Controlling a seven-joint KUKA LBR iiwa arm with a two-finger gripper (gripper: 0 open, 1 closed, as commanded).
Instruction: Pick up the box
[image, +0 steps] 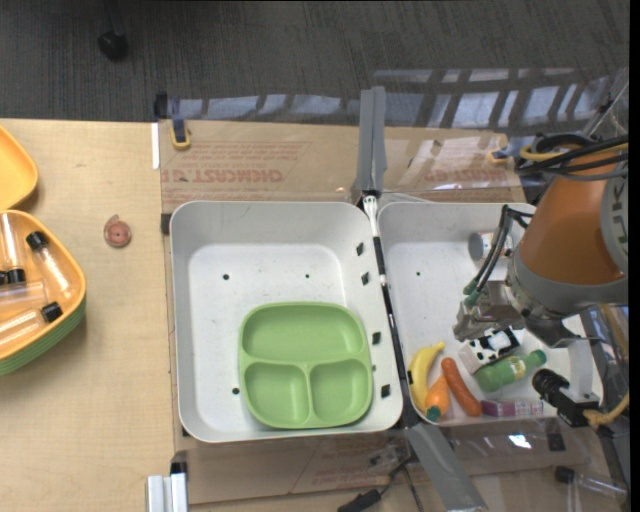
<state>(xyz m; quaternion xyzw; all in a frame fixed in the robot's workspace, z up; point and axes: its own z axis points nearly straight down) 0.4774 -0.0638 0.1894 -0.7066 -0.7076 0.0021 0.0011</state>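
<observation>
Right bin (430, 225), near front edge: gripper (487, 325) above black-white box (497, 345); finger state unclear. Banana (424, 366), carrot (460, 388), green bottle (510, 372) adj.

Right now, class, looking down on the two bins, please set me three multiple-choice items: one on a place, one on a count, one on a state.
1. Where does the green plate lie?
A. In the left bin
B. In the right bin
C. On the wooden table

2. How many compartments does the plate have?
A. Two
B. Three
C. Four

3. How does the carrot lie against the banana?
A. On top of it
B. In the other bin from it
C. Beside it, at the near end of the right bin

Answers: 1 A, since the left bin walls it in on all sides. 2 B, one long section over two smaller ones. 3 C, both lie side by side there, below the gripper.
</observation>
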